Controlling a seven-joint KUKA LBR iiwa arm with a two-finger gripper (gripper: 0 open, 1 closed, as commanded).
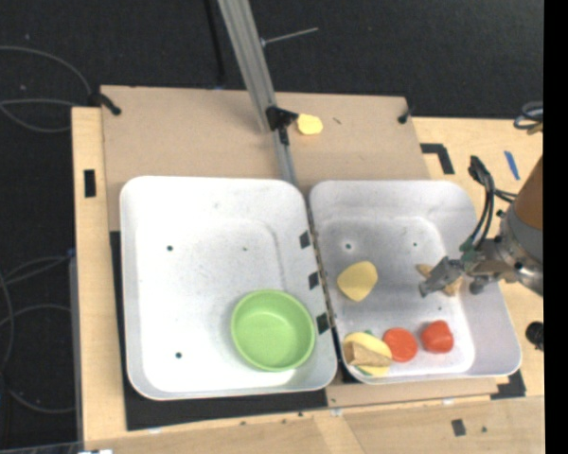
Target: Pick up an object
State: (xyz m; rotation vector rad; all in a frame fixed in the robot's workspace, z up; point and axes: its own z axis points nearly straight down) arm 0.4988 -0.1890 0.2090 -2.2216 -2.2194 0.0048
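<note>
My gripper point(437, 279) hangs over the right part of the right bin point(388, 206), reaching in from the right edge. It is above and apart from a red block point(437, 337). To the block's left lies a round red-orange item point(399, 344), and beside that a yellow and tan item point(367, 353) in the bin's front corner. A yellow lump point(357, 280) lies near the bin's middle, to the left of the gripper. I see nothing clearly held.
A green bowl point(273, 329) sits in the front right of the left bin point(189, 225). A slanted metal pole point(251, 55) rises behind the bins, with a small yellow piece point(310, 124) on the board beside its foot. Cables hang by the wrist point(483, 206).
</note>
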